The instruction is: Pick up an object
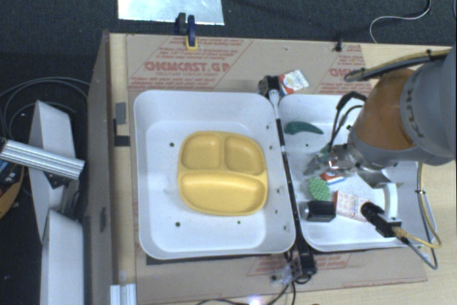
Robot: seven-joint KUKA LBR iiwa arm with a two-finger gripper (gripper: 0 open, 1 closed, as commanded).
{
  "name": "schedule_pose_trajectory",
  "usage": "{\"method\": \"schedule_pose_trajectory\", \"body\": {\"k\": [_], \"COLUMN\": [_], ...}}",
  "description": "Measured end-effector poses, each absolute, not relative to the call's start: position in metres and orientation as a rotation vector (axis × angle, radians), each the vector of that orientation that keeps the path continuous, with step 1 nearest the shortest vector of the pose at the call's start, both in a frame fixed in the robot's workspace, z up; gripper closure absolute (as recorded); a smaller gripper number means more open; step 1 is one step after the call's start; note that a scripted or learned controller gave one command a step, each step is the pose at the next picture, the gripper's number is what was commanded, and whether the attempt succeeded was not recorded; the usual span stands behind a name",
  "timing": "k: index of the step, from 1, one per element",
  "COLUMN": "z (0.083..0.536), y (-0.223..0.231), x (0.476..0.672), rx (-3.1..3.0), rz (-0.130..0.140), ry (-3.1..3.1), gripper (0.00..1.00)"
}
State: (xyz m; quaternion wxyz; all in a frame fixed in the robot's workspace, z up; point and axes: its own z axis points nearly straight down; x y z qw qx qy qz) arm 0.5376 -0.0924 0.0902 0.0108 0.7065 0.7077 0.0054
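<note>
Even overhead light, soft shadows; mild glare on white bins (153,153); image slightly soft, perhaps compression blur.

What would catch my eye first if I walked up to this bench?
Most likely the yellow divided tray, lying alone in the middle of the left bin. Next comes the big grey arm with its orange band, reaching in from the right and hanging over the right bin, where small things are scattered: a dark green piece, a green dotted piece and a black block.

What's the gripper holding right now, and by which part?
Cannot tell. The gripper sits low in the right bin over small items; no object shows between its fingers.
</note>
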Motion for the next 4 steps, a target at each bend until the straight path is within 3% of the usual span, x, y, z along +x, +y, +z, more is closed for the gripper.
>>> {"method": "schedule_pose_trajectory", "body": {"k": [1,2,3,4], "z": [0.088,0.086,0.085,0.083], "y": [-0.094,-0.103,-0.082,-0.101], "x": [0.549,0.548,0.614,0.652], "rx": [2.214,2.217,2.216,2.222], "rz": [0.006,0.003,0.003,-0.012], "ry": [2.216,2.219,2.225,2.232], "gripper": [0.0,0.0,0.0,0.0]}}
